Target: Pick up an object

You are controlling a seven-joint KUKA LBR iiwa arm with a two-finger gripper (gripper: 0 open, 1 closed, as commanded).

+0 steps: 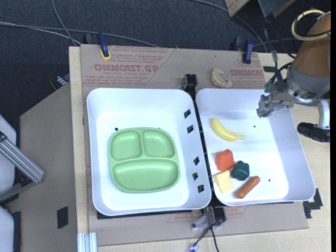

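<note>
Hovering over the right bin (294,140), nothing yet taken.
Left bin (97,140): green tray (144,159), three wells. Right bin: banana (227,130), red block (224,159), teal piece (241,170), yellow block (223,182), sausage (248,187). Gripper (266,108) at the far right corner of that bin; whether it stands wide or narrow cannot be told, too small and blurred. Banana is the nearest item, lying left of the gripper and slightly nearer the camera, long axis running left-right, slightly slanted.
</note>
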